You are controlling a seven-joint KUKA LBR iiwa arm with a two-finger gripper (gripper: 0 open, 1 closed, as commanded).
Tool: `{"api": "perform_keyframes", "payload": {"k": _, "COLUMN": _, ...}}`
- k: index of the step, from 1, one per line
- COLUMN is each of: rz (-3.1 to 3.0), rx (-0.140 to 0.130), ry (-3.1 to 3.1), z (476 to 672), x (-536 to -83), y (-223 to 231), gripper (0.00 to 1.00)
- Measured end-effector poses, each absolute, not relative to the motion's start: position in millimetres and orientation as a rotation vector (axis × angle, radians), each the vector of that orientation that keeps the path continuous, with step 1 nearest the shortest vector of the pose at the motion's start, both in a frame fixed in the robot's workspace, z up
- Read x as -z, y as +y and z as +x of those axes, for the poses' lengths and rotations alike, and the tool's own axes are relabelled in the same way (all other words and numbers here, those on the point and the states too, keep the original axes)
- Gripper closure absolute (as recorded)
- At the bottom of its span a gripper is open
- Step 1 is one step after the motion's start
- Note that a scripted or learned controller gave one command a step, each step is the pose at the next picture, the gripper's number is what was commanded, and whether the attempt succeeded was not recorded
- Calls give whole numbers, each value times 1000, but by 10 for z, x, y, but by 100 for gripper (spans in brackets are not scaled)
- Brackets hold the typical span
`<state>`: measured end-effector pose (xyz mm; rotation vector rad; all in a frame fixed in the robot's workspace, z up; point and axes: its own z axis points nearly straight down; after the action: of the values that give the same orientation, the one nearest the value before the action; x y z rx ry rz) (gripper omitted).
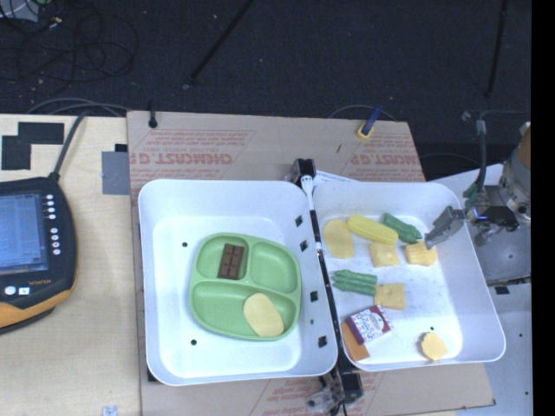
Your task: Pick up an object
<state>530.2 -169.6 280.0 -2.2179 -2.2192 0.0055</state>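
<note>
The right bin (486,319) holds several toy foods. Among them are a yellow corn cob (371,229), a green pickle (401,227), a pale yellow slice (338,239) and a green bean pod (355,281). There are also three yellow cubes (382,255) (421,254) (390,295), a red-and-white packet (368,324) lying on an orange piece (354,345), and a round yellow piece (433,346). My gripper (436,235) reaches in over the bin's right rim. Its tip is low, just above and right of the rightmost yellow cube. Nothing visible is held in it.
The left bin (165,232) carries a green divided plate (277,271) with a brown chocolate bar (231,261) and a yellow oval (263,315). A black divider (314,267) separates the bins. A teach pendant (30,245) lies at the far left.
</note>
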Motion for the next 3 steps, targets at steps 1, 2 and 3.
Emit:
{"api": "perform_keyframes", "payload": {"k": 1, "rz": -2207, "rx": -12, "ry": -2215, "z": 5929, "x": -1453, "y": -1889, "gripper": 0}}
{"api": "perform_keyframes", "payload": {"k": 2, "rz": -2215, "rx": -6, "ry": -2222, "z": 6214, "x": -841, "y": -1387, "gripper": 0}}
{"api": "perform_keyframes", "payload": {"k": 3, "rz": -2215, "rx": -1, "ry": -2215, "z": 6221, "x": -939, "y": -1394, "gripper": 100}}
